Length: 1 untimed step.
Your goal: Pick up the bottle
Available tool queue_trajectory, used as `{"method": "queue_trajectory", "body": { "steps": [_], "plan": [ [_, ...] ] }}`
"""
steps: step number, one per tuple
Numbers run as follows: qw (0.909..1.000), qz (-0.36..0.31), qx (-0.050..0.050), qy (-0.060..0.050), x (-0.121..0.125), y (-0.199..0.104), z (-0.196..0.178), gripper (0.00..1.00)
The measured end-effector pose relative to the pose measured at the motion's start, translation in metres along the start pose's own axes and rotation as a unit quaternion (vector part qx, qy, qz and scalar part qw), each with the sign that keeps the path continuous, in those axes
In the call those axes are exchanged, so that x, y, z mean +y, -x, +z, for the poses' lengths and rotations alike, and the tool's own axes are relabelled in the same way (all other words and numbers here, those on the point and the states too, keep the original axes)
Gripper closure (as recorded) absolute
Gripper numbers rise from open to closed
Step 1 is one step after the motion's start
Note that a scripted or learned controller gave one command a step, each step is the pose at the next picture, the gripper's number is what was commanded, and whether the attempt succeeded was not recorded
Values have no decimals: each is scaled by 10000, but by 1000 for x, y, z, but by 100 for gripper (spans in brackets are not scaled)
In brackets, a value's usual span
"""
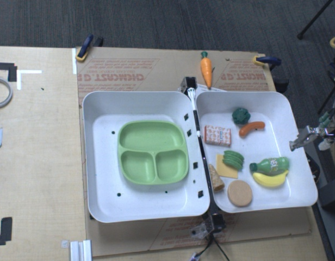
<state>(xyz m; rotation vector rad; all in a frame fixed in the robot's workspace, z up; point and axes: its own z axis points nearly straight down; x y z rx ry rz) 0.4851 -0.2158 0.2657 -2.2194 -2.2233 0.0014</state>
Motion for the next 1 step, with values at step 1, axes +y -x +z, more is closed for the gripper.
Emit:
{"method": "queue_trajectory", "body": {
  "steps": [1],
  "plan": [
    [10000,-10,-6,3,1,0,-9,100]
  ]
}}
